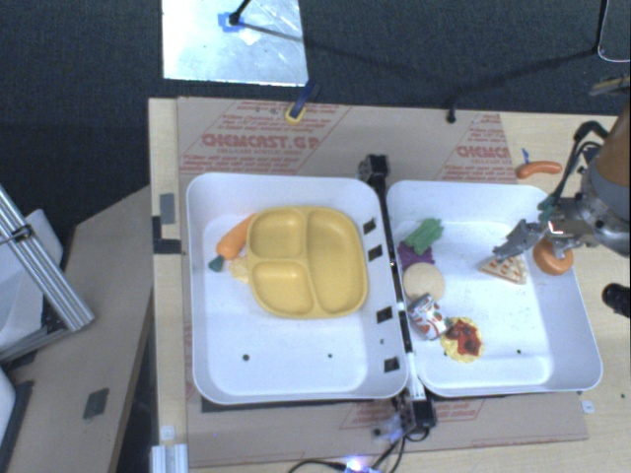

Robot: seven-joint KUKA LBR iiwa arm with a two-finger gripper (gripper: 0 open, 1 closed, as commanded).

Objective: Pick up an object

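Beside the jaws (520,241) — pizza slice (506,268), orange toy (553,258).

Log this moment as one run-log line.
gripper: over right bin, beside pizza slice | grasp: none seen | yellow divided plate: left bin

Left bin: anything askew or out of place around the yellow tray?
Yes. The yellow divided tray sits tilted in the left bin, and a toy carrot is wedged partly under its upper-left edge.
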